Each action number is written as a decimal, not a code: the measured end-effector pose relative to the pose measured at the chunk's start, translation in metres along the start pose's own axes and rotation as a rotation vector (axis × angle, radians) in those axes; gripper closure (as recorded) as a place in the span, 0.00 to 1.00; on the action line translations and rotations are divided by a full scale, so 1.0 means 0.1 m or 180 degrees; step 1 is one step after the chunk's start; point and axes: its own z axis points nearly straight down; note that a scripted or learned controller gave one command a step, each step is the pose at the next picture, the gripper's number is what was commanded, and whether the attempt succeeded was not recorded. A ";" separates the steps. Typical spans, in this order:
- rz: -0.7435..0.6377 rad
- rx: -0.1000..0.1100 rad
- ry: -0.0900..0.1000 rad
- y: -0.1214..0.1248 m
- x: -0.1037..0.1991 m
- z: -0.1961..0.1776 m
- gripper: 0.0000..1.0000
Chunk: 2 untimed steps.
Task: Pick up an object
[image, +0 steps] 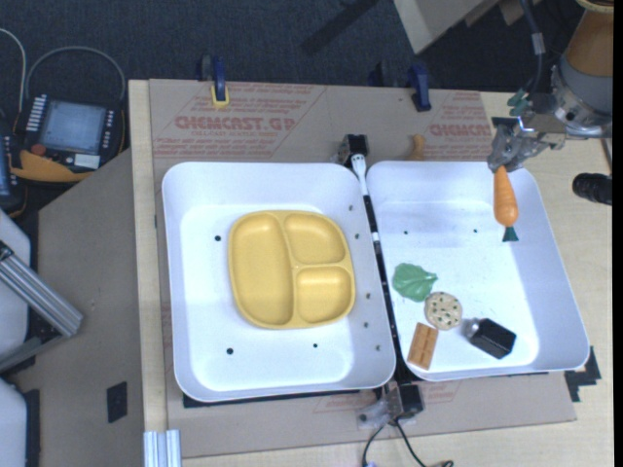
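Right, my notes off the overhead cam:

Arm: reaches in from view right, upper right corner; grey w/ orange band (596, 42) above the wrist.

Gripper (504, 161): sits over the far right edge of the right bin. Fingers point down and look closed narrow on the top end of the carrot, as far as I can see at this res.

Carrot (505, 198): orange, hangs roughly upright below the fingers, green tip at its lower end. I can't tell whether that lower tip touches the bin floor or hangs just above it.

Right bin (545, 290): white, shallow. Other items cluster at the near side: green leaf piece (413, 280), round speckled cookie (443, 309) just below-right of it, tan block (422, 344) near the front-left corner, black object (492, 338) to the right of the cookie. All well apart from the carrot.

Left bin (190, 261): white, holds a yellow divided plate (290, 267) w/ three compartments, about centre of the bin.

Bench: bins sit side by side on a cardboard sheet (292, 115) w/ red print; two blue clamps (220, 78) at its far edge.

Off-bench: handheld pendant (68, 125) w/ screen at view left, on the dark floor.
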 end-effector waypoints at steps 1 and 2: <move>0.0002 0.0008 0.0002 -0.21 0.43 0.10 1.00; 0.0001 0.0011 0.0004 -0.40 0.91 0.22 1.00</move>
